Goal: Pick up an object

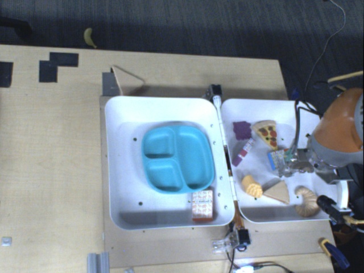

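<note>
Object candidates are lying in the right bin (257, 216): purple block (241, 129), pizza slice (266, 132), yellow piece (252, 186), tan wedge (277, 193), croissant (307, 201); the gripper (282, 164) is hanging among them, finger state impossible to tell; best practice, in my judgement, is descending squarely over one isolated piece, avoiding neighbours and the bin wall.

Single fixed overhead view — slanted, both bins (170, 104)
</note>
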